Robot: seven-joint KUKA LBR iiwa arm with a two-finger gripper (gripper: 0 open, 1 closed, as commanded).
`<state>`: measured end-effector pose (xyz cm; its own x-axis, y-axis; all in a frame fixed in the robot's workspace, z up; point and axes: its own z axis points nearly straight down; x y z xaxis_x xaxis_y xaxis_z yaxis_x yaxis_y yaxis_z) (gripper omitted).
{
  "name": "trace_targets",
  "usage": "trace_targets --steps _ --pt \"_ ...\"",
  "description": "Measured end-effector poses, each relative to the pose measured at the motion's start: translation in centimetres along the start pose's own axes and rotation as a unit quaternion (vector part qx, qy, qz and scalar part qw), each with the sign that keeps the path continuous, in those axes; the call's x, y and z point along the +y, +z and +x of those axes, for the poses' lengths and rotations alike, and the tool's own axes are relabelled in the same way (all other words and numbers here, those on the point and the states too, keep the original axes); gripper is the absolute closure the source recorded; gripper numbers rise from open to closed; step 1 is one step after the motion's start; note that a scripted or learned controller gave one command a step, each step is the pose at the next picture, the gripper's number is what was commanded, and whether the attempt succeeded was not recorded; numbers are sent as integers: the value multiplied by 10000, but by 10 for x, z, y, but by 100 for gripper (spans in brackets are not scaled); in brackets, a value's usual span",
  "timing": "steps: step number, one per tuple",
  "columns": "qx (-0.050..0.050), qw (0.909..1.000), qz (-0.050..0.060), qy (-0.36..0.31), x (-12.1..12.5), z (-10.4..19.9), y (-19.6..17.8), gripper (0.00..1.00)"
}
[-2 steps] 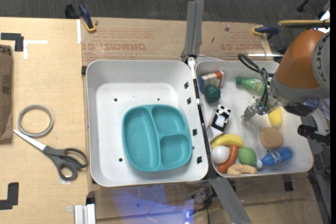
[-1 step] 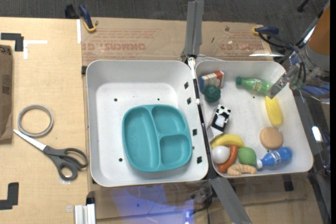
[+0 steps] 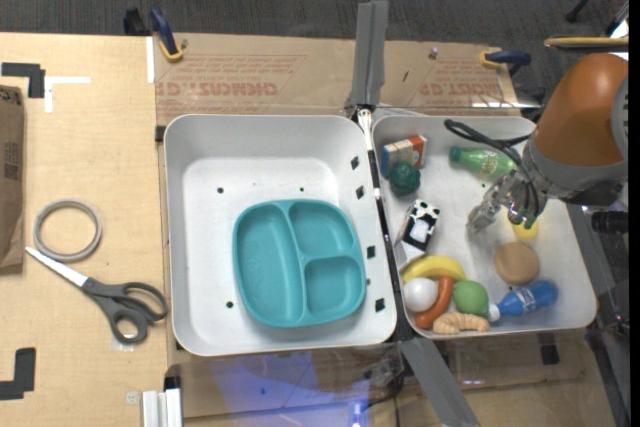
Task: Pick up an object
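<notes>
The right bin (image 3: pixel 470 140) holds a heap of small toys: a green bottle (image 3: pixel 482 161), a dark green ball (image 3: pixel 404 178), a small box (image 3: pixel 404 153), a black-and-white cube (image 3: pixel 421 223), a banana (image 3: pixel 434 267), a white egg (image 3: pixel 420 294), a green fruit (image 3: pixel 470 297), a brown round piece (image 3: pixel 517 263) and a blue bottle (image 3: pixel 525 300). My gripper (image 3: pixel 497 206) hangs low over the bin's right half, just below the green bottle and above the brown piece. Its fingers (image 3: pixel 484 214) point down and left with nothing seen between them.
The left bin (image 3: pixel 200 165) holds a teal divided plate (image 3: pixel 298 261). On the bench at left lie scissors (image 3: pixel 105 294) and a tape roll (image 3: pixel 67 228). The arm's orange band (image 3: pixel 590 110) looms over the right bin's far right corner.
</notes>
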<state>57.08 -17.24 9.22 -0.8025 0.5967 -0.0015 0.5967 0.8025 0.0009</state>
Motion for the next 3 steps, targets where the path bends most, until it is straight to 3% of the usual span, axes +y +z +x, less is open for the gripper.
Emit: trace_targets --steps 1,2,3 --pt "-2 10000 0 1 0 0 0 0" --pt "166 9971 105 741 37 -59 4 0" --pt "-16 9931 -1 1175 -2 -81 -52 0"
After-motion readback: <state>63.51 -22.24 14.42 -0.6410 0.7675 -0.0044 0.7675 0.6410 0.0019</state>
